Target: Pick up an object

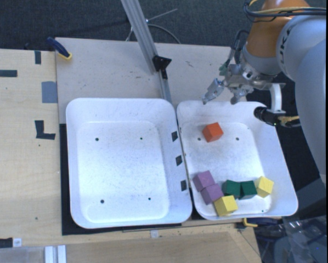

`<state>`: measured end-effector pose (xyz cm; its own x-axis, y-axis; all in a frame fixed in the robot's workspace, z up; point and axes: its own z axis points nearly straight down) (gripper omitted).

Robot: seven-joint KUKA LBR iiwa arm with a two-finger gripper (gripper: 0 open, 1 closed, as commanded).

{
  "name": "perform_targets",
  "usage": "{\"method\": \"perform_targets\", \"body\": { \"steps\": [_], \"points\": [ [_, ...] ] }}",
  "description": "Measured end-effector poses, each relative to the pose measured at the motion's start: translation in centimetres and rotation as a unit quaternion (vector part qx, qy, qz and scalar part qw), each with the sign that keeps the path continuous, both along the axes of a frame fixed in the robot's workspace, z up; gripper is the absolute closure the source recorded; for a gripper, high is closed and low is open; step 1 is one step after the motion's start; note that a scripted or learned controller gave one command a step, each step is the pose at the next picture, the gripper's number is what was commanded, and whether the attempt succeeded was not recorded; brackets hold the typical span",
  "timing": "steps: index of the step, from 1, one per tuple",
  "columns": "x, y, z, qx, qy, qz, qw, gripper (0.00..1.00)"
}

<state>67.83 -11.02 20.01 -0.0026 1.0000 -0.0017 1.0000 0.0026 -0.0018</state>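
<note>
Camera view: orange block (212,131) below tool (225,93)

arm: reaching in from right | claw (225,93): 2 fingers spread, holding nothing

Open floor rings the orange block (212,131), while six blocks (230,190) crowd the right bin's (278,163) near end.

orange block (212,131) | purple blocks (207,186) | green blocks (239,189) | yellow blocks (225,205) | white bins (120,107) (black-speckled)
</note>
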Motion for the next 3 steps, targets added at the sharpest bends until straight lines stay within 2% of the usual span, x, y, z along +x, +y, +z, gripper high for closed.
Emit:
{"method": "perform_targets", "body": {
  "steps": [1,2,3],
  "points": [
    [-1.4,0.3,-11.0,0.0008,0.004,-0.001,1.0,0.0],
    [-6.9,1.5,-10.9,0.001,0.002,-0.002,1.0,0.0],
    [-8.1,3.8,-0.3,0.0009,-0.004,0.0,1.0,0.0]
  ]
}}
